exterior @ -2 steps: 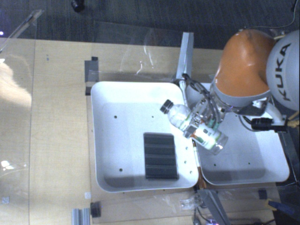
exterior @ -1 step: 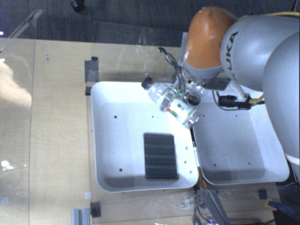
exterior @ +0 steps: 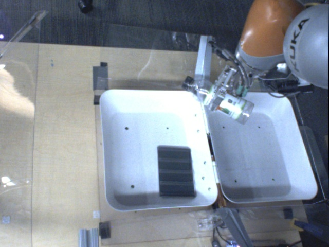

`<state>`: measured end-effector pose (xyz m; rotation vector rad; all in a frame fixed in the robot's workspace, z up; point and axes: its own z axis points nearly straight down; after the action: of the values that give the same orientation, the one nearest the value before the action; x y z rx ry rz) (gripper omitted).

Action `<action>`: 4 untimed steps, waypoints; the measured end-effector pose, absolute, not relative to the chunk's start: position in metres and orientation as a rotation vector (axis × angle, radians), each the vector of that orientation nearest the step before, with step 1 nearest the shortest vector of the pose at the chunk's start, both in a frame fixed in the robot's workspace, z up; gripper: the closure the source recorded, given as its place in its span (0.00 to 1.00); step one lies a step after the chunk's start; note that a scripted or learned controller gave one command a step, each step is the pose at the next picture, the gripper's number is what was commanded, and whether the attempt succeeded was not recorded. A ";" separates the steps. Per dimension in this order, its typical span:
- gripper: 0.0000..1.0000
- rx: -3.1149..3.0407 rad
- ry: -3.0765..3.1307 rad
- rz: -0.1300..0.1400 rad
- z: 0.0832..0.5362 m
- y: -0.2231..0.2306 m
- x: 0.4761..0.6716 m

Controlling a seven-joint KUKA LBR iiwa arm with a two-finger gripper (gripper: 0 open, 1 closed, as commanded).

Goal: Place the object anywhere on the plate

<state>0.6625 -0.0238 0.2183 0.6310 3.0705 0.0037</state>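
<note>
The fingers (exterior: 226, 99) look clamped on a small clear bottle (exterior: 234, 108); carry it level over the dark plate (exterior: 176, 171) before release.

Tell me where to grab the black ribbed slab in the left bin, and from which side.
Probably its two long edges, across the narrow width, coming straight down. The black ribbed slab lies flat in the left bin with bare floor along both long sides; its broad top offers nothing to pinch.
</note>
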 end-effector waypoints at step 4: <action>1.00 0.415 3.107 0.005 0.318 0.055 0.580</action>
<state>0.5800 0.0549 0.3183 0.4149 3.1066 0.0052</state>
